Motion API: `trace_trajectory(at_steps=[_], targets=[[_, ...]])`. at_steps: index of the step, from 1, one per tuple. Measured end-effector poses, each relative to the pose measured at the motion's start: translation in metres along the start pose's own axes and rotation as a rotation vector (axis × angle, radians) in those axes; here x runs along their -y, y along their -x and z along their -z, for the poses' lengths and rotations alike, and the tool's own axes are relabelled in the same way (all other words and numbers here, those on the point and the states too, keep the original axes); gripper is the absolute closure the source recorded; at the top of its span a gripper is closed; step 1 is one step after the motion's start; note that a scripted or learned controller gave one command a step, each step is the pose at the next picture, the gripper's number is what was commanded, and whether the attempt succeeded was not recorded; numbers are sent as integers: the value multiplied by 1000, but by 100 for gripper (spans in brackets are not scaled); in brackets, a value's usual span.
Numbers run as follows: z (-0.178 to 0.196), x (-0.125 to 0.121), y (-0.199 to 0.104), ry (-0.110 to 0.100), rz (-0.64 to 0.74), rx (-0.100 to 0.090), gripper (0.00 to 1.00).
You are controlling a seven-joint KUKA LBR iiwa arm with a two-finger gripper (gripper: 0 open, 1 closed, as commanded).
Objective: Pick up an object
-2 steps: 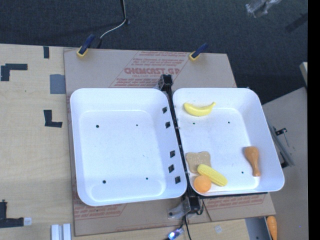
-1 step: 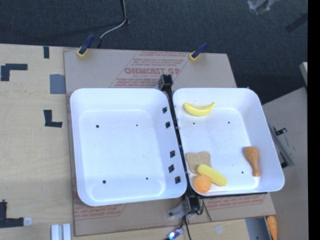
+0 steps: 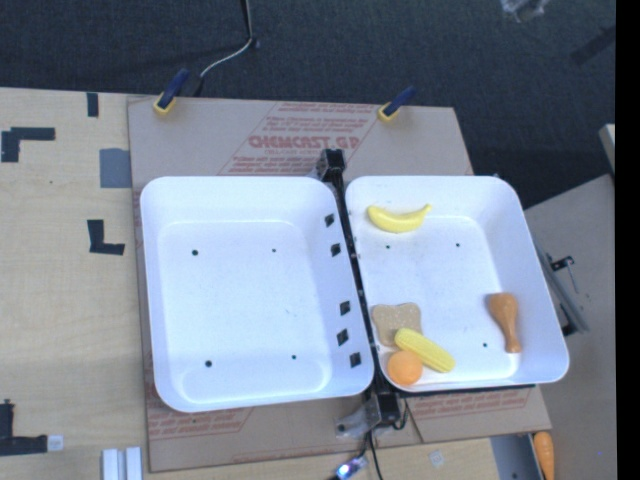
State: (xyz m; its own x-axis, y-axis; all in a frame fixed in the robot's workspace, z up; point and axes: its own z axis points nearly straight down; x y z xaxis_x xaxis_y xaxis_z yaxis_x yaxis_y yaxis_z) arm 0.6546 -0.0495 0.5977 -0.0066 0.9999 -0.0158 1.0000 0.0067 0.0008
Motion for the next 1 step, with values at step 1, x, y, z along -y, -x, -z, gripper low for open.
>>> trace_trajectory(at_steps=[1], targets=[[10, 0, 0, 0, 1, 1, 100]])
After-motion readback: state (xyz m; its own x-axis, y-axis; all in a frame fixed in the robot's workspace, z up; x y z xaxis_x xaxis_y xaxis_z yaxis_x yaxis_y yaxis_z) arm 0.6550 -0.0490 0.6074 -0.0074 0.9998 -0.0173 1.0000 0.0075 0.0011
